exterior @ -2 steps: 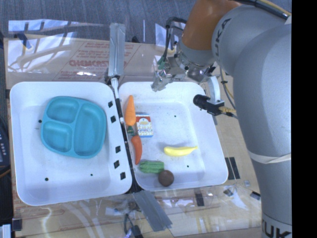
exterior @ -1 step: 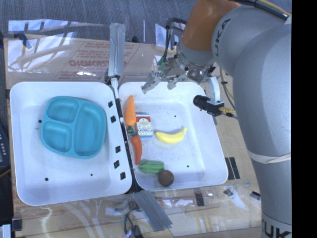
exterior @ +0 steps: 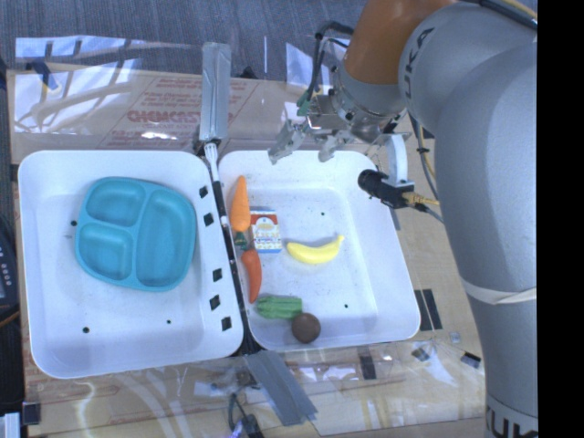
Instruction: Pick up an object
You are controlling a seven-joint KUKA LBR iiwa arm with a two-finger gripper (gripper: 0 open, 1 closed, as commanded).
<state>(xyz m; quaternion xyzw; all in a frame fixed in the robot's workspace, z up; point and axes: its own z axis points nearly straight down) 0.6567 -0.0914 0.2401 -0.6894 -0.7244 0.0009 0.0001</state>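
Note:
My gripper [exterior: 305,144] hangs over the far rim of the right bin [exterior: 383,286], its two fingers spread apart with nothing between them. Below it in the bin lie an orange carrot [exterior: 239,203], a small white and red carton [exterior: 265,230], a yellow banana [exterior: 315,249], a red-orange chilli pepper [exterior: 252,274], a green cucumber [exterior: 279,307] and a brown round fruit [exterior: 306,328]. All of them rest on the bin floor, apart from the gripper.
The left bin [exterior: 55,318] holds a blue divided plate [exterior: 137,232]. A grey divider strip with black clips [exterior: 214,235] runs between the bins. My arm's large grey body [exterior: 484,153] fills the right side. Cardboard and plastic sheet lie beyond the bins.

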